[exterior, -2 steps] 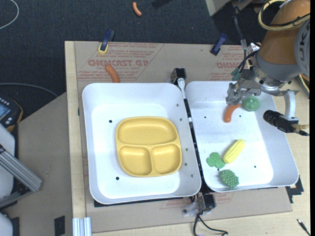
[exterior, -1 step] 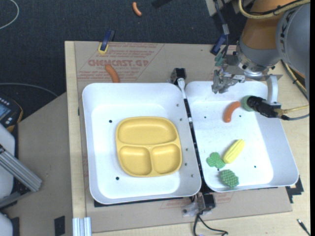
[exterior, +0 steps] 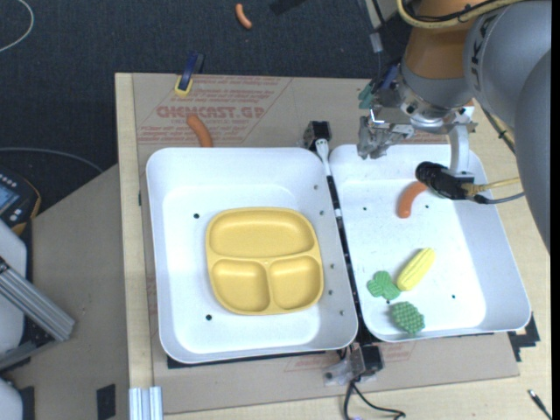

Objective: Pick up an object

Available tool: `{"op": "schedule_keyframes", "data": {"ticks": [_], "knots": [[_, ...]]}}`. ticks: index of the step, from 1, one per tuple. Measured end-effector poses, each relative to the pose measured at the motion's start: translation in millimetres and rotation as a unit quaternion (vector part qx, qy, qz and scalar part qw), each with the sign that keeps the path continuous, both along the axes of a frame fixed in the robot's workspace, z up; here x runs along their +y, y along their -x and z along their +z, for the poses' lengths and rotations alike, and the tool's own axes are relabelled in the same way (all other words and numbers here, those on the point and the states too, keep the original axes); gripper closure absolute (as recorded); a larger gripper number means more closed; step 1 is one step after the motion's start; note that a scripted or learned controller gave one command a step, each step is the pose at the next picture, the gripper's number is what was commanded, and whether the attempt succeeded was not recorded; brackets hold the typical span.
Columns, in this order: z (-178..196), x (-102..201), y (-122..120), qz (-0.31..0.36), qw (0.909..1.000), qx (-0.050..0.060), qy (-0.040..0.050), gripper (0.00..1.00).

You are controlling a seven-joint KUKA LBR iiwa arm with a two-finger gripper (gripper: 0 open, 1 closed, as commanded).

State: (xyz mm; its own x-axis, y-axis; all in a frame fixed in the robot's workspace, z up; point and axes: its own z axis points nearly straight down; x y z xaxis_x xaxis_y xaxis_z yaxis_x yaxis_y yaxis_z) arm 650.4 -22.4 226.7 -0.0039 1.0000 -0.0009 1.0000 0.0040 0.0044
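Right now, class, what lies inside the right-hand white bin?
The right bin holds an orange sausage, a yellow corn cob and two green pieces. The arm covers its far corner, where the pincer hangs.

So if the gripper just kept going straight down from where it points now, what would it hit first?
Most likely the bare floor of the right bin near its far-left corner. The gripper hangs there, with the sausage off to one side and the corn nearer the front, though depth is hard to judge.
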Motion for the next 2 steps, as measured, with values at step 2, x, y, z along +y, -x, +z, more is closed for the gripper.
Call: {"op": "schedule_keyframes", "data": {"ticks": [2], "knots": [[4, 12, -6, -0.001, 1.0000, 0.000, -0.0001, 1.00]]}}
